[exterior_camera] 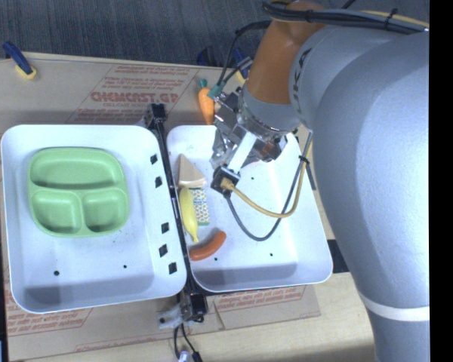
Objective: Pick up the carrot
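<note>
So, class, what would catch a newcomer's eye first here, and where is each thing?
The big grey arm with its orange band looms on the right, reaching over the right bin. In the left bin lies a pale green divided tray. A small orange carrot sits at the right bin's far edge, close to the arm's wrist.
</note>
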`<state>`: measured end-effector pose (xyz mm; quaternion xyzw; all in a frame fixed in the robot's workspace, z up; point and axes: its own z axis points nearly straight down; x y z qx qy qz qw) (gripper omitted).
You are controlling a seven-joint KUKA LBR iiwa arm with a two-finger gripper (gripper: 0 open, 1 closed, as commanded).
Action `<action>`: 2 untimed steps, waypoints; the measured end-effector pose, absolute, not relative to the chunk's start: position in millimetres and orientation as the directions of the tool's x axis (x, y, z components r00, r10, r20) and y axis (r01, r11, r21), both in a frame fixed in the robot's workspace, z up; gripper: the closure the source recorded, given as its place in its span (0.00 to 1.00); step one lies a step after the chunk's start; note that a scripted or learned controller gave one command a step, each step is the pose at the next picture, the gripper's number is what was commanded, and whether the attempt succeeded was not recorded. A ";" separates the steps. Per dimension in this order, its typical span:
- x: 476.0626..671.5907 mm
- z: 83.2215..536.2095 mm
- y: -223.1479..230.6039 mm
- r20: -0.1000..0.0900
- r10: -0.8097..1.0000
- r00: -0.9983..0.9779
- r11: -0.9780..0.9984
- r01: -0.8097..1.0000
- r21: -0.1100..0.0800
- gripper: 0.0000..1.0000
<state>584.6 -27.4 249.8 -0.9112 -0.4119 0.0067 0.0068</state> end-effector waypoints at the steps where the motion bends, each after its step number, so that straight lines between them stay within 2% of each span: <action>1: 584.9 259.4 -26.8 -0.007 0.757 0.654 -0.654 0.756 -0.019 1.00; 2: 585.3 269.1 -26.3 -0.007 0.763 0.647 -0.647 0.762 -0.020 1.00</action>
